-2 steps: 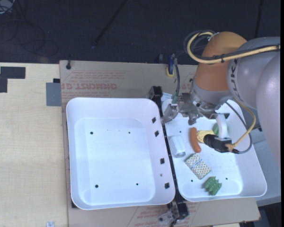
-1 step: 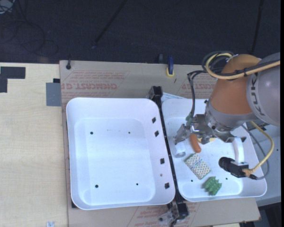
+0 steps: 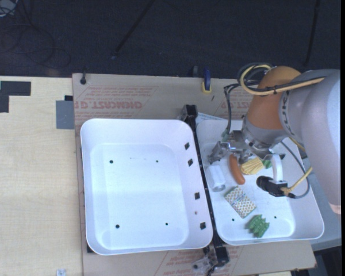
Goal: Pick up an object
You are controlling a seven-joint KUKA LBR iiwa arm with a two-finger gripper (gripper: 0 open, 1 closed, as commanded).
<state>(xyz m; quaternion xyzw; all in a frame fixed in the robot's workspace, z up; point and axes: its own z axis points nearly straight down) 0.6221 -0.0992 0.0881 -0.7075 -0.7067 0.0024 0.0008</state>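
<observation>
The grey arm with its orange band [image 3: 270, 105] reaches in over the right-hand shallow white bin [image 3: 310, 226], and its metal two-finger gripper [image 3: 225, 148] hangs low over the upper-left part of that bin, close to the black divider clips [image 3: 191, 148] where the two bins meet. Whether anything sits between the jaws, or how far apart they stand, cannot be told from this slant (the wrist and its cabling cover most of the mechanism).

Just below the gripper and a little to its right lies a slim orange carrot-shaped toy [image 3: 237, 170], tilted so that one end points up toward the wrist. Touching that carrot's right side, or very nearly so, is a yellow ridged piece like a corn cob [image 3: 253, 165]. Directly under the gripper, toward the bin's left wall, rests a small pale cylinder [image 3: 217, 178], hard to make out against the white floor. Further below sits a flat rectangular packet with a speckled pattern [image 3: 240, 202], lying at an angle, and beyond it, near the lower edge of the bin, a green knobbly toy [image 3: 257, 225].

To the right of the gripper, past the corn piece, a white tube-like object with a green end [image 3: 276, 167] stands beside a black, rounded item [image 3: 271, 185] with a yellow cable [image 3: 302, 180] curling off it.

The left-hand white bin [image 3: 98, 154] lies well away from the gripper, on the far side of the divider.
</observation>
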